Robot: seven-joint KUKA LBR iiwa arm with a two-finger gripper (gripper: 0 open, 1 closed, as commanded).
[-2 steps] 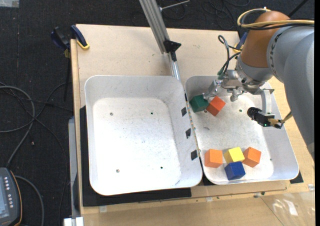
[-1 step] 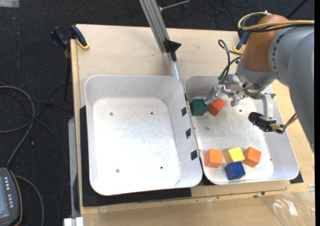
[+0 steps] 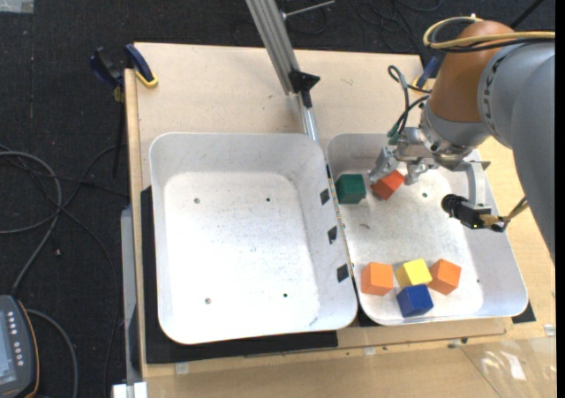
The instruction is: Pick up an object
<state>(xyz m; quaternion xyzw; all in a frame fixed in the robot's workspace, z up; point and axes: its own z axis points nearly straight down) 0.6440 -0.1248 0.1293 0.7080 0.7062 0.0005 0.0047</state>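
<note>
The gripper (image 3: 394, 172) hangs over the far part of the right bin (image 3: 494, 299), its two fingers closed around an orange-red block (image 3: 387, 184) that sits tilted between them, apparently lifted just clear of the bin floor, though the slant of the view makes that hard to judge. The arm (image 3: 494, 78) comes in from the right and above, its grey body bending down to the orange band (image 3: 463, 78) above the wrist, with cables looping beside it.

Nearest the camera, well below the gripper, four blocks cluster at the bin's near edge: a blue block (image 3: 415, 300) in front, then an orange block (image 3: 378, 277), a yellow block (image 3: 412, 273) and a second orange block (image 3: 446, 275) in a row behind it. Just to the left of the gripper lies a green block (image 3: 350, 188), close beside the held block. Further left stands the left bin (image 3: 177, 158).
</note>
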